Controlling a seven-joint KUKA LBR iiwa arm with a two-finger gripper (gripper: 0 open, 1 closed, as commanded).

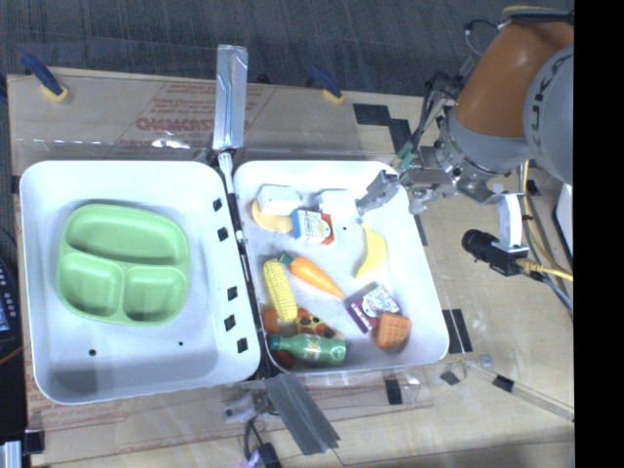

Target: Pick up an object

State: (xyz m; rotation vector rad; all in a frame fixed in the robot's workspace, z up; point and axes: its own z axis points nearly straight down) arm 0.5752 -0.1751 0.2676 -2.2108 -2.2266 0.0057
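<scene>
Seemingly empty, fingers (375,195) hover above the banana (372,253).

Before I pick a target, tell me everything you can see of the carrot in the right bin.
The carrot is a toy of smooth, plastic-looking orange with a small green stub at its upper-left end. It lies flat on the floor of the right bin, near the middle, its tip pointing lower right. The corn cob lies alongside on its left, close or touching. Nothing lies on it.
</scene>
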